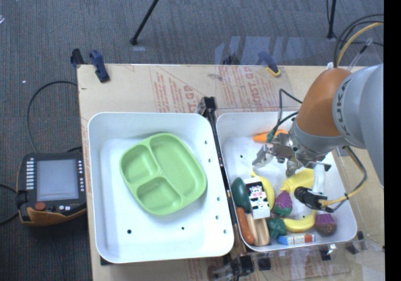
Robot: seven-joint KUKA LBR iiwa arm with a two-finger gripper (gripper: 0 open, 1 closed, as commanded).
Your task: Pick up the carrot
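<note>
Item 1. Right bin (pixel 250 116): shallow, white, landmark for all entries below. Its far left quarter is bare floor, and open room runs from the far wall down along the left wall. Its near half is crowded, with toys packed up against the near wall and the near left corner.

Item 2. Carrot (pixel 263 137): orange, lying flat on the right bin's floor in the far half, left of centre and just short of the far wall. Long axis runs roughly across the bin, left to right in the view. Narrow tip points toward the bin's left wall, with bare floor ahead of it. The thick end is hidden under the gripper.

Item 3. Gripper (pixel 276 156): low over the right bin's middle, just nearside of the carrot and overlapping its right end. Whether it is spread or closed cannot be told, and nothing is seen held.

Item 4. Milk carton (pixel 256 198), green vegetable (pixel 239 190), bananas (pixel 299 181): clustered in the bin's near half.

Item 5. Green plate (pixel 163 173): in the neighbouring bin, beyond the right bin's left wall
</note>
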